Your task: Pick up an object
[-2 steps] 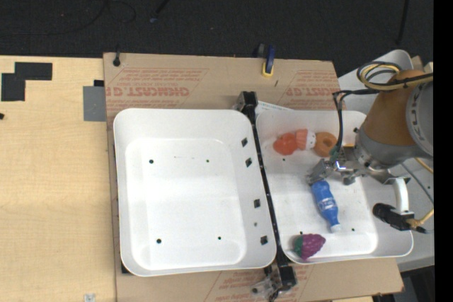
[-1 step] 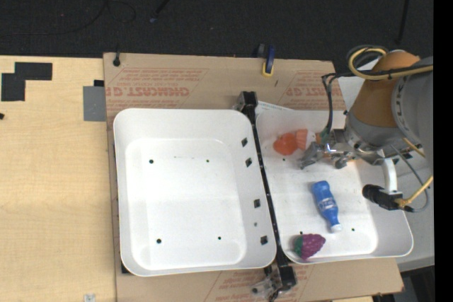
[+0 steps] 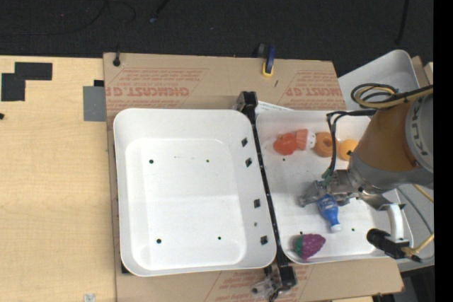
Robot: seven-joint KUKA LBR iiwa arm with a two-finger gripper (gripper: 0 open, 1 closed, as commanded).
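The right bin (image 3: 283, 184) holds several small things. A blue bottle-shaped object with a white tip (image 3: 330, 213) lies near the middle of it. My gripper (image 3: 315, 194) hangs low over the bin floor, right against the blue object's upper end; contact cannot be judged from here. A red-orange object (image 3: 287, 144) lies toward the bin's back, with an orange ring (image 3: 323, 144) and a yellow piece (image 3: 347, 149) to its right. A magenta berry-like toy with green leaves (image 3: 309, 245) rests at the front edge.
The left bin (image 3: 124, 173) stands beside the right one, and a black divider rail (image 3: 258, 180) runs between them. My arm's orange band (image 3: 386, 141) covers the right bin's right side. Cardboard (image 3: 184, 81) lies under both bins.
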